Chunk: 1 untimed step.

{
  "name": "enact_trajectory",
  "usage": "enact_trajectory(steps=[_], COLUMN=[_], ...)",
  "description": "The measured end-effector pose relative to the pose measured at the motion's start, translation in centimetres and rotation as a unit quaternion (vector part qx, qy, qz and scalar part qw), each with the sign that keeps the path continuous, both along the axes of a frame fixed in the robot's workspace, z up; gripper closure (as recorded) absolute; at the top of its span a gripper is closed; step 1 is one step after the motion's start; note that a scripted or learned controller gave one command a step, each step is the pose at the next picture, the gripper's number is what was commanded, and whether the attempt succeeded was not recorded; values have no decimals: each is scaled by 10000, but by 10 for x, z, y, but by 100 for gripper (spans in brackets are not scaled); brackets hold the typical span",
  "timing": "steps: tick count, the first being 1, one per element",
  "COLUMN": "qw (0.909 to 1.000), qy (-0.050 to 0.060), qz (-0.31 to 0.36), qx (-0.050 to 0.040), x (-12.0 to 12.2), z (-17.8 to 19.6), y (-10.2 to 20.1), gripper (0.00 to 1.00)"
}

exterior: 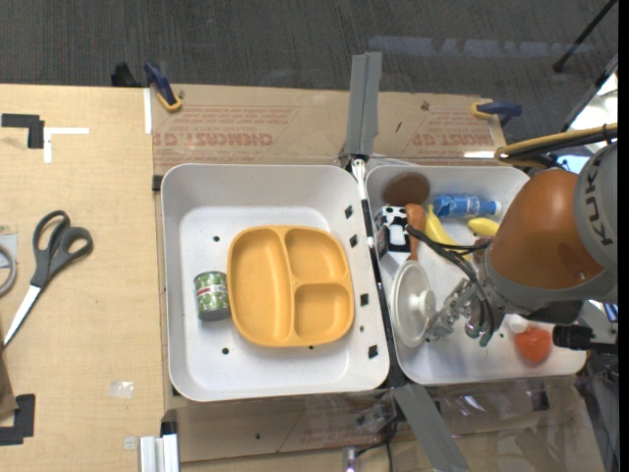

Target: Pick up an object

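Claw point(470, 315) is low in the right bin point(462, 370), just beside the metal bowl point(413, 303); its state cannot be told, so descend squarely over the bowl's rim and close before lifting.

Position: one fixed camera above the bench point(69, 293)
Facing: down at a slant, the far floor along the top edge
Range: middling; left bin point(187, 352) and right bin point(432, 367) both fit whole
Arm point(545, 229): comes in from the right edge
Left of frame: bare bench top with scissors point(44, 259)
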<state>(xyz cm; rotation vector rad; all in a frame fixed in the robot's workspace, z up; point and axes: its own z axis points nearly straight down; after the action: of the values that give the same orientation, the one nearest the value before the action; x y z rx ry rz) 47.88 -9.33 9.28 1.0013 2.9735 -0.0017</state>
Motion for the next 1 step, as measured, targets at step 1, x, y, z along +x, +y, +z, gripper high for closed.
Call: enact_trajectory(steps=[1], qw=[9964], qy=[1], qz=[-843], qx=[-7], x=[94], z=[1], y=[-12], gripper=[100])
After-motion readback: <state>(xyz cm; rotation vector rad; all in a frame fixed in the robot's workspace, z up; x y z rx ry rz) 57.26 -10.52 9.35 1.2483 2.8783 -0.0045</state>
